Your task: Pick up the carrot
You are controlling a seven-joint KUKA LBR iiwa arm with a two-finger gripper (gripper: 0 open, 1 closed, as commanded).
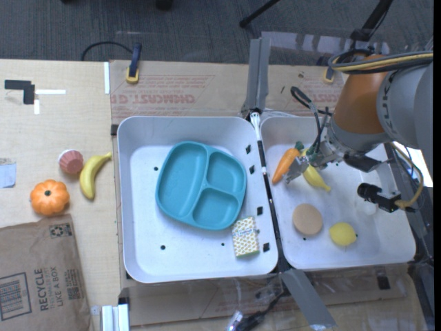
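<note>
1. Bins: left bin (131,205) holds teal divided plate (201,185) and sponge (246,237); right bin (406,247) holds carrot (284,165), small banana (316,178), round cookie (307,220), lemon (342,234).
2. Carrot at right bin's left wall, long axis diagonal, green top up-right.
3. Gripper (303,167) just beside carrot; grip state unclear.

Beside the turquoise divided plate (201,185) lies a yellow-patterned white packet (245,237). Right of the plate, in the neighbouring white bin (386,257): an orange, green-topped carrot (285,164), yellow banana (315,178), tan disc (307,220) and yellow lemon (342,234).
</note>
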